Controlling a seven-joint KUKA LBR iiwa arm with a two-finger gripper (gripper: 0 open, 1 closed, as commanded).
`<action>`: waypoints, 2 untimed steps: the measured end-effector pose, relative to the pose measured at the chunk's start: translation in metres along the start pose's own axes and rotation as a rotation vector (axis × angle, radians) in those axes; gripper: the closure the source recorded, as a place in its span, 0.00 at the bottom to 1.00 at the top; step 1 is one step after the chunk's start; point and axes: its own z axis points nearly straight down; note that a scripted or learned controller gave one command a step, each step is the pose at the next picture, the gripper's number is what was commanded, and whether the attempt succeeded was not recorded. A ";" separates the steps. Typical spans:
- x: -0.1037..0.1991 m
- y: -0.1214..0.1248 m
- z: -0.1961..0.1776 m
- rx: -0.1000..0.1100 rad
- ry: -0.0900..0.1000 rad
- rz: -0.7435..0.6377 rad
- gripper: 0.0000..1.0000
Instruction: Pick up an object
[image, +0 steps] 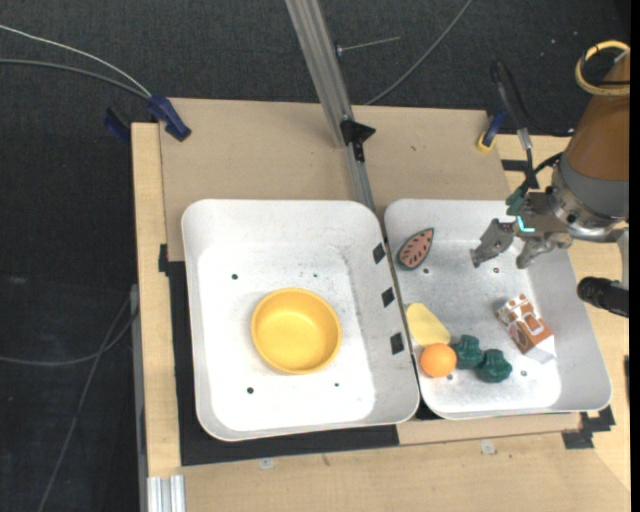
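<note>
My gripper hangs open over the upper part of the right bin, its two grey fingers spread apart with nothing between them. Below it lies a small orange-and-white block toy. At the bin's upper left rests a pink leaf-shaped piece. Along the lower left sit a pale yellow wedge, an orange ball and a dark green lumpy toy, close together.
The left bin holds a yellow bowl. A metal pole slants down to the gap between the bins. Blue clamps grip the bench's far edge. Cables trail over the dark floor.
</note>
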 end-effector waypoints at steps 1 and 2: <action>0.000 0.001 -0.001 -0.003 0.000 0.000 0.00; 0.003 -0.009 0.056 0.004 0.000 0.001 0.00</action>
